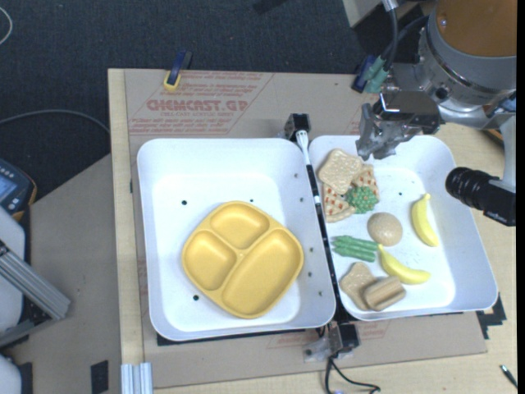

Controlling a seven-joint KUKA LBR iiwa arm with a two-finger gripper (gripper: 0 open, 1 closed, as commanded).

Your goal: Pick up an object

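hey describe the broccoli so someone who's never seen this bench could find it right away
Look in the right bin, the one full of toy food, beside the bin with the yellow tray. Near its upper left lies a waffle under a cracker. The broccoli sits on the waffle's right edge: the small, bumpy dark green clump, unlike the smooth, long green beans lower down.

A brown cardboard sheet (205,97), printed with red lettering, covers the bench and sits on dark blue-black carpet (98,23) that fills the upper left of the camera view. A thin grey cable (57,115) curls across the carpet toward the left edge, where a dark device (15,189) and a grey metal rail (33,290) lie. A small blue-and-yellow clamp (175,71) grips the cardboard's far edge under even, soft light.
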